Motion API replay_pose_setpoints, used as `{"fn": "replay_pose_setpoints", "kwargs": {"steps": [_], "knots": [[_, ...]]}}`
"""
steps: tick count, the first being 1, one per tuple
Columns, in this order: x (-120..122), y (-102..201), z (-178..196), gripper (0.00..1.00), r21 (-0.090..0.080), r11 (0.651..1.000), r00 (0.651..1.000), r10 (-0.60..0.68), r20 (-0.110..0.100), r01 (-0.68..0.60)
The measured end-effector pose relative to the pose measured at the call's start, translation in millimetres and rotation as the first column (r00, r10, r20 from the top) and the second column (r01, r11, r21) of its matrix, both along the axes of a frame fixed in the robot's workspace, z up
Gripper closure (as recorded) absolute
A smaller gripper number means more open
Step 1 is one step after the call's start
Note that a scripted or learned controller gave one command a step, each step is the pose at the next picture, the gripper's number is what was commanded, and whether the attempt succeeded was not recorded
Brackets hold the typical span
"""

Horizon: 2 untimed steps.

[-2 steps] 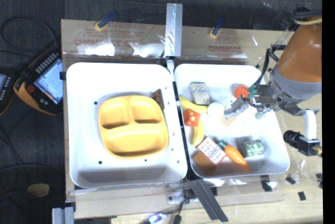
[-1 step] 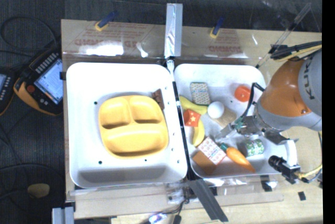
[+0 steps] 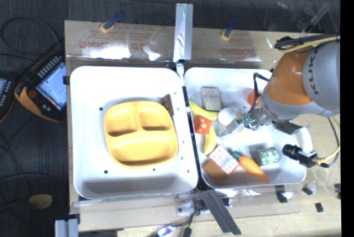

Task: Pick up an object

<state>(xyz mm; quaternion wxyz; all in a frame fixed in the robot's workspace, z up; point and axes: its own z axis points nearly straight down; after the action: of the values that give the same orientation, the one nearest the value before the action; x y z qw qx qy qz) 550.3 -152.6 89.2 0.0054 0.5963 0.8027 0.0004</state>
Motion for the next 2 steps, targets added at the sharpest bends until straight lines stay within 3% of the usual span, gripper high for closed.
{"fn": "replay_pose_setpoints", "kwargs": {"steps": [1,2], "knots": [[1.1,0.9,9.7,1.0,0.002,1.0,1.0,0.0,0.003,0.0],[-2.5,54.4,29.8,1.0,0.006,0.998,0.998,0.058,-0.008,-0.058]]}}
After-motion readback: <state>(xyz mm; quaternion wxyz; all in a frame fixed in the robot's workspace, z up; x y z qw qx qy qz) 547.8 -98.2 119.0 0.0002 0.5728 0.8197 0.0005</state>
